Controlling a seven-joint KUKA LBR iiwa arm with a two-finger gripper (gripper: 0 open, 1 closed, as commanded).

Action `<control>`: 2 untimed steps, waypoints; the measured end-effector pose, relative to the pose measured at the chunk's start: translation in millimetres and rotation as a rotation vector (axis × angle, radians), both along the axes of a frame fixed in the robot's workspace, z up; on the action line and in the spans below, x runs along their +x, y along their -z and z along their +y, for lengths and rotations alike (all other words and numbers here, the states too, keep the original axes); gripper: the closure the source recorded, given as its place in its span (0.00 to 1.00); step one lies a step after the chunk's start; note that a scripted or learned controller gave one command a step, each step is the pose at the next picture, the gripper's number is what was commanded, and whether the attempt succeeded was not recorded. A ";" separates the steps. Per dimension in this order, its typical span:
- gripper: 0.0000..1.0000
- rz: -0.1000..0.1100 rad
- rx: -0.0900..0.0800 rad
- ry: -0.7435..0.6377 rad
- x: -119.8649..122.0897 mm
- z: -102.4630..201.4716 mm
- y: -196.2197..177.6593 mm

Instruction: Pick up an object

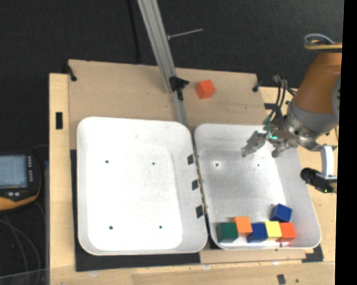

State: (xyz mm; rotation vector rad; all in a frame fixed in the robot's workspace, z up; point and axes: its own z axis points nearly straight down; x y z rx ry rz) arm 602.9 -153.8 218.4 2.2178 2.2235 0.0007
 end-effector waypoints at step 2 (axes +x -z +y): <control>0.00 0.008 0.000 0.004 -31.6 -43.1 69.2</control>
